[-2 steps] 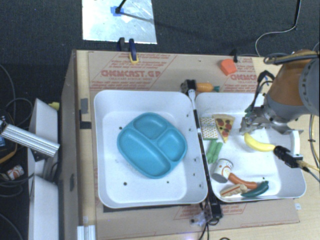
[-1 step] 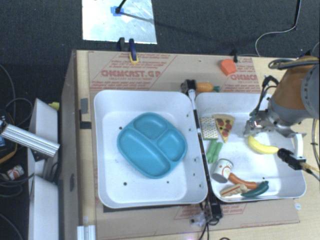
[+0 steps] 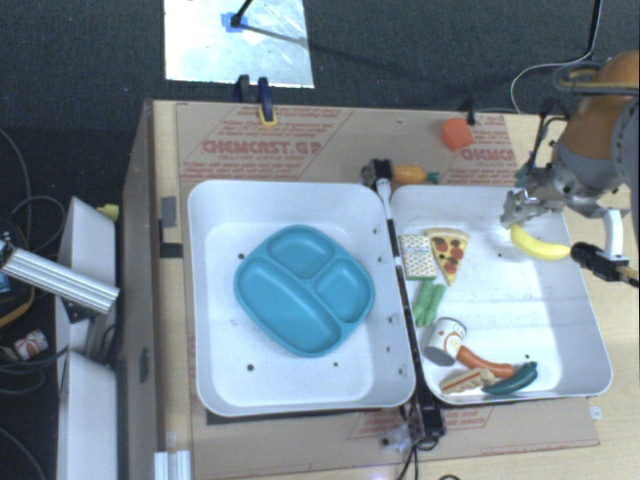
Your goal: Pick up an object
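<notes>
A yellow banana (image 3: 541,245) lies at the far right of the right bin (image 3: 570,308), near its back edge. My gripper (image 3: 520,208) hangs just above the banana's left end, close to it or touching it; whether it grips the fruit is unclear. The grey arm with its orange band (image 3: 595,118) comes in from the right. Other pieces in this bin are a pizza slice (image 3: 448,251), a white gridded piece (image 3: 416,256), green pods (image 3: 428,301), a small can (image 3: 445,338), and a red and a green pepper beside a hot dog (image 3: 487,370).
The left bin (image 3: 225,228) holds a blue divided plate (image 3: 303,288). Behind the bins, on the cardboard, lie a carrot (image 3: 410,175) and an orange block (image 3: 457,133). A black divider (image 3: 400,288) runs between the two bins.
</notes>
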Robot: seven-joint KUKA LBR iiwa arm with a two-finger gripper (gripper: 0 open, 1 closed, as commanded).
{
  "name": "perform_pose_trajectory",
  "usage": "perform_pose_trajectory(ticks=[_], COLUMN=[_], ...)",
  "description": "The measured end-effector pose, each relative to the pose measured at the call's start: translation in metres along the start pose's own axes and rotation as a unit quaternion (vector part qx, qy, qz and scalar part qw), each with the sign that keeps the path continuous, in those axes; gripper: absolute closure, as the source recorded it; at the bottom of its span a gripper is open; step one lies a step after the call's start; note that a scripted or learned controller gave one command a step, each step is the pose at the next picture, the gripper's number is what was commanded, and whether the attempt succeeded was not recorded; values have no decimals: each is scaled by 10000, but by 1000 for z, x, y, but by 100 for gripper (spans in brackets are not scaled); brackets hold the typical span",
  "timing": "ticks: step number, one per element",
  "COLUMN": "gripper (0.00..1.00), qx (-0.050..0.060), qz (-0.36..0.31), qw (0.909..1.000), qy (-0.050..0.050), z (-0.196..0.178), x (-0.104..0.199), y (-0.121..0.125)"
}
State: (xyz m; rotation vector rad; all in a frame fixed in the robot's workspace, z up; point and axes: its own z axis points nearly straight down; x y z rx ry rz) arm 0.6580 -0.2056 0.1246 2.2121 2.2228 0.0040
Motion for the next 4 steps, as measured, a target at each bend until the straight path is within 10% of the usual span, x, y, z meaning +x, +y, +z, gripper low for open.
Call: perform_pose_trajectory(ticks=[1, 2, 4], gripper=[0, 100, 100], qx=[18, -5, 10], qz=[-1, -20, -2], qw=[10000, 10000, 10000], qy=[5, -9, 19], z=[40, 28, -61], x=[0, 0, 164], y=[11, 12, -10])
